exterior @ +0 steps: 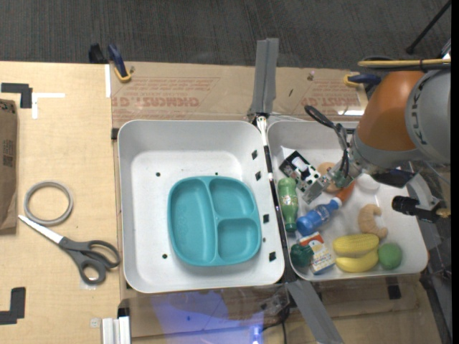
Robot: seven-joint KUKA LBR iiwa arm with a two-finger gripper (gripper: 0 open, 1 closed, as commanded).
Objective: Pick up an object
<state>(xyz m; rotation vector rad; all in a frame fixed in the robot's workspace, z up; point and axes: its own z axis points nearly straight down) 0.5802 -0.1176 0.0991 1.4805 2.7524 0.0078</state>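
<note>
Camera view: two white bins side by side on bench. Left bin [136, 213] holds teal divided plate [214, 220]. Right bin [414, 264] holds clutter. Landmark: green bottle [287, 203] along right bin's left wall. Blue bottle [316, 217] just right of it. Bananas [356, 252] and green ball [389, 256] further right, nearer camera. Gripper [331, 180] low over pile right of green bottle; finger state cannot be told. Scissors [75, 248] and tape roll [48, 202] far left on bench.
</note>
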